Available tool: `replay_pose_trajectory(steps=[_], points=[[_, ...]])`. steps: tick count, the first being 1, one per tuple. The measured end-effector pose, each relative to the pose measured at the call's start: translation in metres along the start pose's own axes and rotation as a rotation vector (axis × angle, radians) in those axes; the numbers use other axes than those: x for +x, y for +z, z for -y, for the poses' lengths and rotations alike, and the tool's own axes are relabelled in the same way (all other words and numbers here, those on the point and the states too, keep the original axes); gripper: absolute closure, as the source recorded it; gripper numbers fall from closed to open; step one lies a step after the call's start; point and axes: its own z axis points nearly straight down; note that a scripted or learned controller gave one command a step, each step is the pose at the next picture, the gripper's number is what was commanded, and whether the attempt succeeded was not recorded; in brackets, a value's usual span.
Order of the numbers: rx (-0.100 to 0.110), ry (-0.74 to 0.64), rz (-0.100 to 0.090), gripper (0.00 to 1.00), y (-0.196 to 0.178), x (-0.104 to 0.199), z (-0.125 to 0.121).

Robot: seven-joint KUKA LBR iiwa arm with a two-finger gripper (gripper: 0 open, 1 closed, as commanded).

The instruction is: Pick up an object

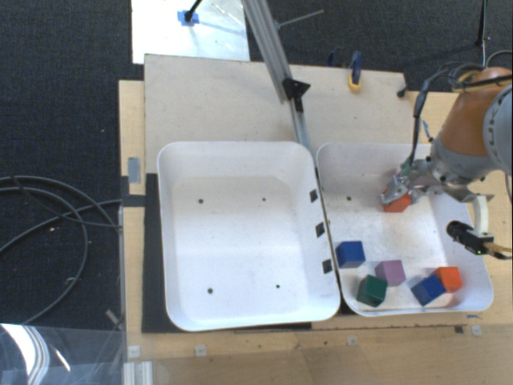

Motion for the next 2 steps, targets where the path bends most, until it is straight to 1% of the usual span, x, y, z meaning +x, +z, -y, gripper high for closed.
replay_pose_trajectory(steps=[1,2], points=[[-0.002,-0.002,-0.002,1.0,-0.048,0.062,-0.031],[0.004,-0.003,-0.007,1.0,-0.077,0.137,-0.009]])
